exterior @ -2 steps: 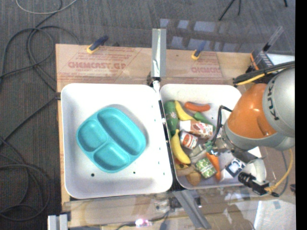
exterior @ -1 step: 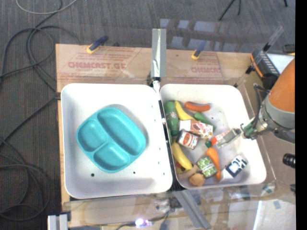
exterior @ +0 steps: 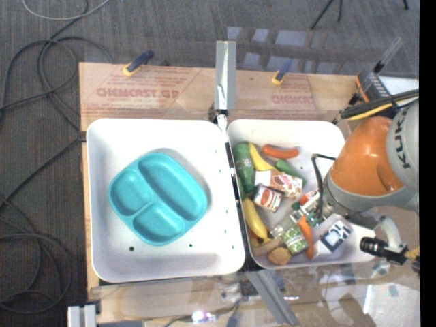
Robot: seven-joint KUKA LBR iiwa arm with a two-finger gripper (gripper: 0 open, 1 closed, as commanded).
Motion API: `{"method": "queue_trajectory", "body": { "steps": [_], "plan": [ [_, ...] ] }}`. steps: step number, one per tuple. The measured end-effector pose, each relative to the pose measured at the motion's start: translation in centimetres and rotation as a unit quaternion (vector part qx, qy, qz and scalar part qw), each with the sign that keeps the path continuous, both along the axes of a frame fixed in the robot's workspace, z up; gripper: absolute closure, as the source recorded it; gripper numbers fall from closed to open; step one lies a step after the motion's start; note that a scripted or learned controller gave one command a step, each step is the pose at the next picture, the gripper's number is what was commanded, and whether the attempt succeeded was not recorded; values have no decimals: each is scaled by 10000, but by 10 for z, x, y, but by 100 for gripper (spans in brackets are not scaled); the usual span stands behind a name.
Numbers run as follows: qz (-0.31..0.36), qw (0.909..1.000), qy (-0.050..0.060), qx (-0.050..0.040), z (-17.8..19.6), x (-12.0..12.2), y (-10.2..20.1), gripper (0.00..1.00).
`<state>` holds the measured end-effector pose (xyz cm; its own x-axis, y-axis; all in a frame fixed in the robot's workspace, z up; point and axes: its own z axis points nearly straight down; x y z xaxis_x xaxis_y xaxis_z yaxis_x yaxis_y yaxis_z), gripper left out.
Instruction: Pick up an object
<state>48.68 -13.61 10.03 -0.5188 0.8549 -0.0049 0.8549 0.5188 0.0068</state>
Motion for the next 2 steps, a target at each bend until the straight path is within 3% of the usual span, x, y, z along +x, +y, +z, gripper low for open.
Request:
{"method": "queue_trajectory", "body": {
  "steps": [1, 2],
  "plan": [
    [-46, 10000, 41, -1, 81, -2, -41, 0],
    [1349, 9908, -63, -33, 20, 4, -28, 0]
  ]
}}
